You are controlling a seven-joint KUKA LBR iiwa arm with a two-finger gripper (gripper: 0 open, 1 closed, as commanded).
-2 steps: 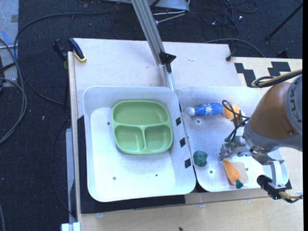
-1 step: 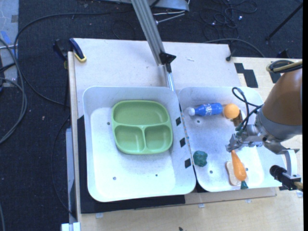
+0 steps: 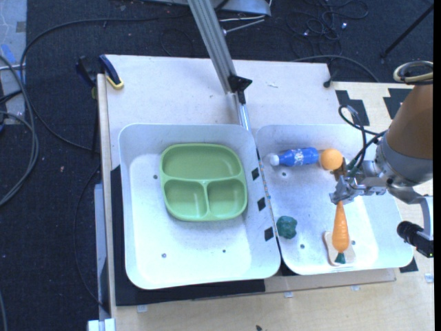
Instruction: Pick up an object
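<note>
Gripper (image 3: 341, 193) sits just above the top end of the carrot (image 3: 340, 232), whose long axis runs straight away below it; finger spread cannot be told.

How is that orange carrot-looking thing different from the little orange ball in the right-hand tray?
The carrot is long and tapered, lying lengthwise with its tip toward the hand; the ball is round and compact. The carrot rests near the bin's front edge on a small pale card; the ball sits farther back, touching a blue bottle. Both are orange and lie in the right bin.
</note>
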